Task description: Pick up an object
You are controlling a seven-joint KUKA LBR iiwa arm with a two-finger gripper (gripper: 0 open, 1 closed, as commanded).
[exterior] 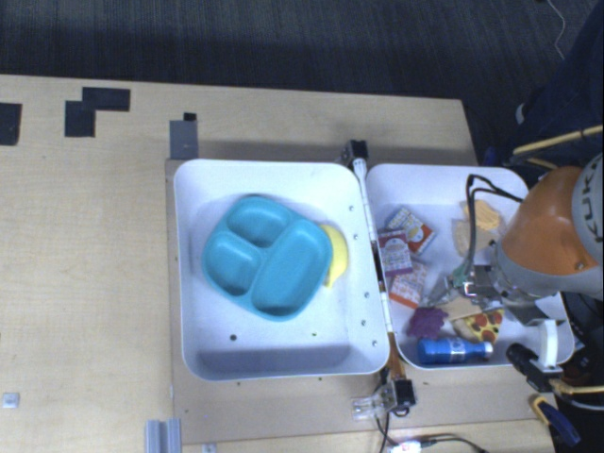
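The gripper (460,286) hangs low inside the right bin (444,185), below the orange band (552,229) of the grey arm (528,276); whether it is wide, narrow or closed on anything cannot be told, since the wrist covers it from above; its tip sits among the clutter near the middle of that bin. Just left of it lies a purple object (426,323), and just on the near side a blue cylinder (453,350) lies on its side against the near wall; a yellow piece with red spots (481,325) lies close to the right of the purple one. Farther left in the same bin are small printed packets (408,239), white with red and pink marks, lying flat and overlapping. The left bin (274,361) holds a blue divided plate (264,258), with a yellow object (337,254) half hidden under its right edge; both bins rest on the pale wooden bench (85,281).
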